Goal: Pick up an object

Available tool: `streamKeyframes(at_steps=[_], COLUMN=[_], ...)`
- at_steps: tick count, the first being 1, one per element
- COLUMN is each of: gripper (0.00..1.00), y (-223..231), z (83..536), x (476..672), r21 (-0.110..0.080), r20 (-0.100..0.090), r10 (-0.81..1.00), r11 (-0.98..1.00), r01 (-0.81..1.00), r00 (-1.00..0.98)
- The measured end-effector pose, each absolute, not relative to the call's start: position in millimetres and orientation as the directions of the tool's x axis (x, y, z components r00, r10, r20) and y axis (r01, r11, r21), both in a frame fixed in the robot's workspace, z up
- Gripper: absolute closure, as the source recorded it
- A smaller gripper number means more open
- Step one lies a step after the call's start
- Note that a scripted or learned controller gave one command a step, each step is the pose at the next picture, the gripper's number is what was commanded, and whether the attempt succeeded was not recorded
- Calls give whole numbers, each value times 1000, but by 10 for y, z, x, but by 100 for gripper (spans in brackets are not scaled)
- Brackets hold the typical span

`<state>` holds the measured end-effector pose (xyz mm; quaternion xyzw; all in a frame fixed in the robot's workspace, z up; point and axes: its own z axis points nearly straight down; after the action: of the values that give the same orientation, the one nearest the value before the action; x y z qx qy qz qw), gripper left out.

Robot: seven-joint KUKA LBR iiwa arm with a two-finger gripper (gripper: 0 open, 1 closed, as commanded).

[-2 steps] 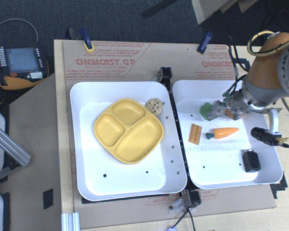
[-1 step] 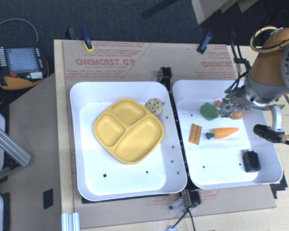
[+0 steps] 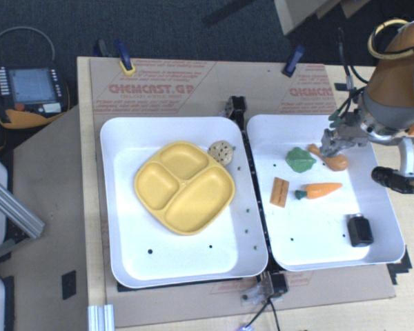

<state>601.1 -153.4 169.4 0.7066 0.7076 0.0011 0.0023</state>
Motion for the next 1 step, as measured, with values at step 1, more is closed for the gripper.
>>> streamKeyframes(at_steps=[1], gripper=[100], y=[-1535], z=[2080], x=[6022], r21=[5], r20=[-2], r10=[1000], r11=[1], r01=[1000], r00=[-1])
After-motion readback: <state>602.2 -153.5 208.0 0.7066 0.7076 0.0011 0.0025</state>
